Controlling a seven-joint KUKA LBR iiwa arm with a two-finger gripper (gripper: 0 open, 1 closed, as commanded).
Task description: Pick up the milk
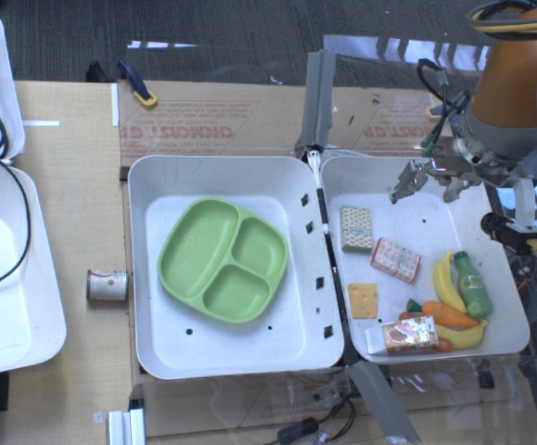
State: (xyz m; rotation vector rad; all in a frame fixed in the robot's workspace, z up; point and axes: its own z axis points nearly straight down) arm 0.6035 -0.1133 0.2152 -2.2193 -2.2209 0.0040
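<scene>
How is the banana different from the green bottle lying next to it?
The banana is yellow and curved; the green bottle is straight with a lighter cap end. The banana lies nearer the bin's middle, the bottle nearer its right wall. Both lie flat, side by side, in the right bin, above the carrot.

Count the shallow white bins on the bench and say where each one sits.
2. The left bin holds the green divided plate; the right bin sits beside it, holding the food items, with the gripper above its far end.
</scene>
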